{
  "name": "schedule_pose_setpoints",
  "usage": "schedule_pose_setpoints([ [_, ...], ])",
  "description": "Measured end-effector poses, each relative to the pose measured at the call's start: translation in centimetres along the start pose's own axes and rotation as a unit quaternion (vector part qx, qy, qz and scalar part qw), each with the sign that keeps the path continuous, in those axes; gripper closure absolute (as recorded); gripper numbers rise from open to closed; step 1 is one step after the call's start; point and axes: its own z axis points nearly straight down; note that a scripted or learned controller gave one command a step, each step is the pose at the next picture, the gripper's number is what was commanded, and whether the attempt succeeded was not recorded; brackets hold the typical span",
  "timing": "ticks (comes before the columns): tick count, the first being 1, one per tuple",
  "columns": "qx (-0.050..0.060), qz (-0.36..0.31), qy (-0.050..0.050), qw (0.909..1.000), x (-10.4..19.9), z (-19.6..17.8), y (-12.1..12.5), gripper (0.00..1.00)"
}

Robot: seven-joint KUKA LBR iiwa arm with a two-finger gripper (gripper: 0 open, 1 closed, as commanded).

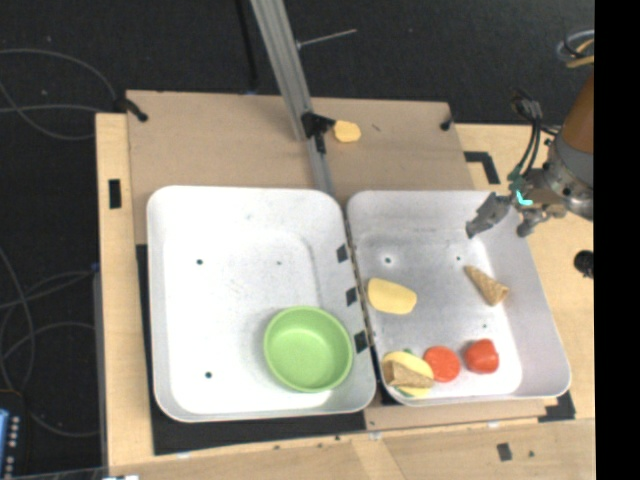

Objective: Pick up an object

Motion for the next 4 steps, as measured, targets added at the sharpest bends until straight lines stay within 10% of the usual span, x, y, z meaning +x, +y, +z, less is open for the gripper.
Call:
schedule_pose_setpoints([
  [2, 0.003, 0.003, 0.000, 1.0000, -0.6, 12.5, 0.2, 0.00],
  [3, 0.001, 0.003, -0.001, 1.0000, -0.8, 12.4, 0.2, 0.00],
  [4, -0.001, 0.003, -0.002, 1.0000, -0.9, 11.2, 0.3, 1.00],
])
